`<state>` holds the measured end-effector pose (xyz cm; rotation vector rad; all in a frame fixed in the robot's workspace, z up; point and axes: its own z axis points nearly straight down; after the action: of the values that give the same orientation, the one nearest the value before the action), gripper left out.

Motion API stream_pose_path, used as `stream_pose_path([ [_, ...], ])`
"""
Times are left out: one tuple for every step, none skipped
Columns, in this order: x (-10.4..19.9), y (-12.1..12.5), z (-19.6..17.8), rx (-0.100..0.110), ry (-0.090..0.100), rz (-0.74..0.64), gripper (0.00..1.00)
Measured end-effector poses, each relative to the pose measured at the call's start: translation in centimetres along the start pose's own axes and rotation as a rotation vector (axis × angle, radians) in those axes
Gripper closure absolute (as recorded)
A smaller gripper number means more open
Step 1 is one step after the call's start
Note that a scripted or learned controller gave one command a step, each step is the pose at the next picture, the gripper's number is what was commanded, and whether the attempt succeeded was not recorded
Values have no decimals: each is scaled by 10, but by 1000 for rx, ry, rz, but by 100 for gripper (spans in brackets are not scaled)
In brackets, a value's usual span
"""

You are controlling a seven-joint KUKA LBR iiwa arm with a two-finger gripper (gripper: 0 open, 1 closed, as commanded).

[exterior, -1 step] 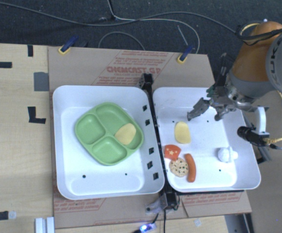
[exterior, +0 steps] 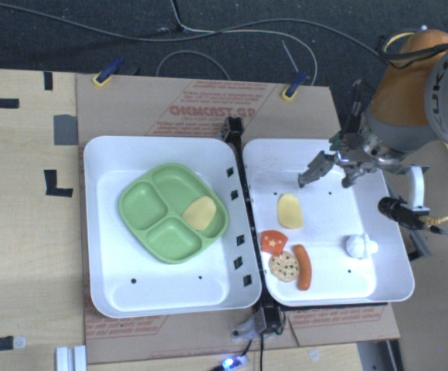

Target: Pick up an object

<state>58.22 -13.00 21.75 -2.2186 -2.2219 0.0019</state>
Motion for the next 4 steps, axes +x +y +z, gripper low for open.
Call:
stream_pose_path([
  [2,4,45,4,0,0,0],
  [0,-3,109,6,0,1,0],
  [0,-3,134,-1,-2,0,0],
  [0,-2,121,-4,-3,0,100],
])
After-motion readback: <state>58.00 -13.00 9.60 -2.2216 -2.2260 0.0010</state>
